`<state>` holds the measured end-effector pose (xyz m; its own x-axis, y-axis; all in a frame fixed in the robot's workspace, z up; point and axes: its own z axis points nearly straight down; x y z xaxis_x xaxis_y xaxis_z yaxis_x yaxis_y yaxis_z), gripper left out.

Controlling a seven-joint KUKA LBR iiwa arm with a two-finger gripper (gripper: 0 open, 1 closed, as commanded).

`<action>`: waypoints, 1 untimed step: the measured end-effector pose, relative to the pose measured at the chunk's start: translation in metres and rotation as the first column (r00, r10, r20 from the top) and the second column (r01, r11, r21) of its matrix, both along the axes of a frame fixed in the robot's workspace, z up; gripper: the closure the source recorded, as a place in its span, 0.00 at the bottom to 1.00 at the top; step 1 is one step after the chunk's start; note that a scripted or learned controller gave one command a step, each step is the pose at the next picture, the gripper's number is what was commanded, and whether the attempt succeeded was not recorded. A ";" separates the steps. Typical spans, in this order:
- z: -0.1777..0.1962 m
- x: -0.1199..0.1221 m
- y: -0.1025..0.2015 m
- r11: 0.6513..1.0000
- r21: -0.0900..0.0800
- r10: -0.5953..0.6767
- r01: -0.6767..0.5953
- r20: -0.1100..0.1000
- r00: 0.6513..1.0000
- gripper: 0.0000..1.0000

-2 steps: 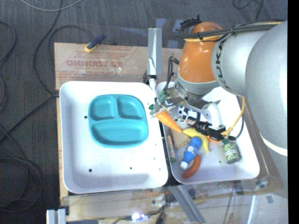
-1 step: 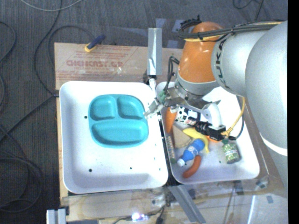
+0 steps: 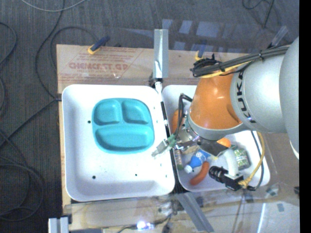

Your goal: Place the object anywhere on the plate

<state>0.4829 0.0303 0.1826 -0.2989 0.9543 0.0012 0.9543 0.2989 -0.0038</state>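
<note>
A teal plate [image 3: 124, 125] with three compartments lies in the left white bin [image 3: 77, 178], with nothing on it. My gripper [image 3: 165, 147] hangs low over the divider between the two bins, just right of the plate's lower right corner. A small green and pale piece [image 3: 171, 140] shows at its tip, and I cannot make out whether it is held. The orange wrist band [image 3: 214, 106] and grey arm hide much of the right bin.
The right bin [image 3: 262, 178] holds several small items: a red sausage shape [image 3: 199, 174], a blue piece [image 3: 197, 160], an orange piece [image 3: 223, 142], a green-white item [image 3: 239, 157] and an orange object [image 3: 174, 120] by the divider. A metal post [image 3: 159, 52] stands behind the bins.
</note>
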 end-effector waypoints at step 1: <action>0.008 0.000 -0.001 1.000 0.000 -0.002 0.002 -0.002 1.000 1.00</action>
